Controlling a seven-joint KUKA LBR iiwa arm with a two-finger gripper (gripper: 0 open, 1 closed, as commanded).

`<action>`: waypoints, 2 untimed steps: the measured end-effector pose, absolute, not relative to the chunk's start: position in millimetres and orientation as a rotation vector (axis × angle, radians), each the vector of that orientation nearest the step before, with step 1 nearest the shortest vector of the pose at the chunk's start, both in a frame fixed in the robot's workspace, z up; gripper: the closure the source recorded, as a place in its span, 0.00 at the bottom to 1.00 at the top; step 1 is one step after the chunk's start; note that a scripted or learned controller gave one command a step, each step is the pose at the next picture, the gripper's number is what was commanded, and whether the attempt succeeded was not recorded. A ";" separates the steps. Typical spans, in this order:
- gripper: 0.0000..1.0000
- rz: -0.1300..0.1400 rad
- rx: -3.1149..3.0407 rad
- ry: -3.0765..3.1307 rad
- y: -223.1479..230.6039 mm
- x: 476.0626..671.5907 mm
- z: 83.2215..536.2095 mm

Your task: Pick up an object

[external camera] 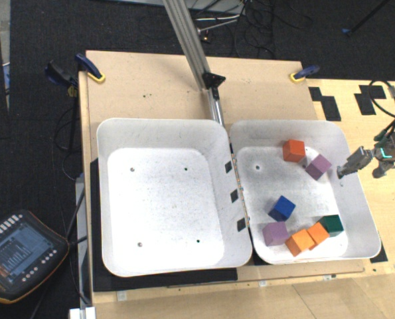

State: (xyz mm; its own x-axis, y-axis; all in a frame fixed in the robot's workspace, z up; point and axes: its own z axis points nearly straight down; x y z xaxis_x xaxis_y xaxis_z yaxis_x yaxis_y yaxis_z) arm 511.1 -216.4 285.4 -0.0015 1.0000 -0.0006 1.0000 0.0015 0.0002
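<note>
The right bin [257, 153] holds several small cubes. An orange cube [293, 150] and a light purple cube [318, 166] sit near its far right. A blue cube [282, 208] lies in the middle. Along the near edge are another purple cube [275, 232], two orange cubes [301, 240] side by side, and a green cube [331, 225]. My gripper [346, 170] hangs at the bin's right rim, just right of the light purple cube, with nothing visibly held.
The left bin [160, 195] sits beside the right one. A slanted metal pole [187, 32] runs from the top down to the gap between the bins. A teach pendant [18, 254] lies at the lower left, off the bench.
</note>
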 end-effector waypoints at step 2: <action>0.00 -0.003 2.226 2.224 -213.4 495.6 174.3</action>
State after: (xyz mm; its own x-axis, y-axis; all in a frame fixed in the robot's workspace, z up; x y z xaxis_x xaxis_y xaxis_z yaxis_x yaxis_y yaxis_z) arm 495.6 -213.4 174.3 0.0007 1.0000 0.0020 1.0000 -0.0007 -0.0048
